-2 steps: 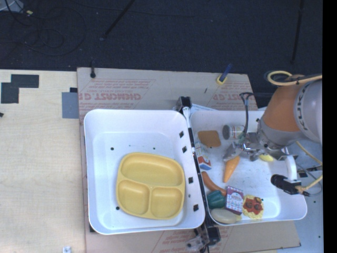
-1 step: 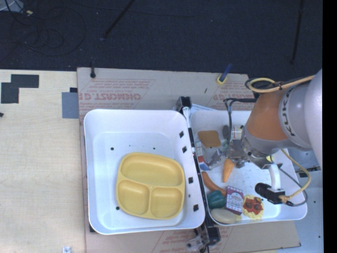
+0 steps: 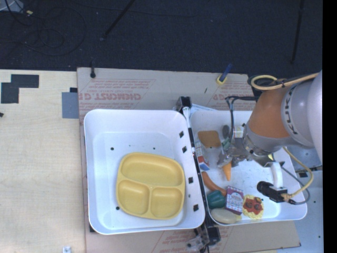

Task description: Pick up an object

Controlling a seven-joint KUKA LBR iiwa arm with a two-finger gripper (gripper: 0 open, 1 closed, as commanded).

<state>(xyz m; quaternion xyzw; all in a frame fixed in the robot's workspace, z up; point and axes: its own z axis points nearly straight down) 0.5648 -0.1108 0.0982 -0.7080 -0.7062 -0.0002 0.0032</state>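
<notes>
The gripper (image 3: pixel 227 159) hangs low in the right bin (image 3: pixel 295 212), and an orange carrot-shaped toy (image 3: pixel 227 171) sits pinched between its fingers, pointing down. Just left lies a brown bread-slice toy (image 3: pixel 209 138). Below are an orange sausage (image 3: pixel 210 182), a teal piece (image 3: pixel 215 198) and a red-and-yellow toy (image 3: pixel 253 206). The left bin (image 3: pixel 100 141) holds a yellow divided plate (image 3: pixel 150 185).

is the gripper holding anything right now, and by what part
Cannot be told. The gripper sits low in the right bin, right above a small orange piece, but the view is too blurred to show whether that piece is between its fingers.
</notes>
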